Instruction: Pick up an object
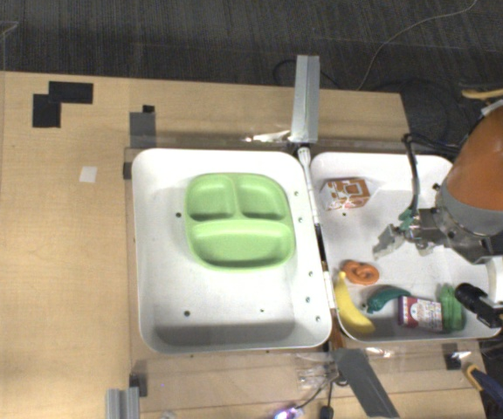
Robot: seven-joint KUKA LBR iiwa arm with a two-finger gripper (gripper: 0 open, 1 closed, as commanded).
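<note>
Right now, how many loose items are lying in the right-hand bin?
4: a small packet near its far-left corner, an orange piece mid-left, a banana at the near-left, and a green bottle along the near edge. The arm may hide others.

floor point(147, 16) — dark grey carpet | bench point(51, 260) — light wood, black patches point(59, 101) at its far-left edge

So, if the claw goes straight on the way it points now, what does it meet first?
The claw points toward the view's left and slightly down. It would probably first meet the bare floor of the right bin, just above the orange ring; height is unclear.
</note>
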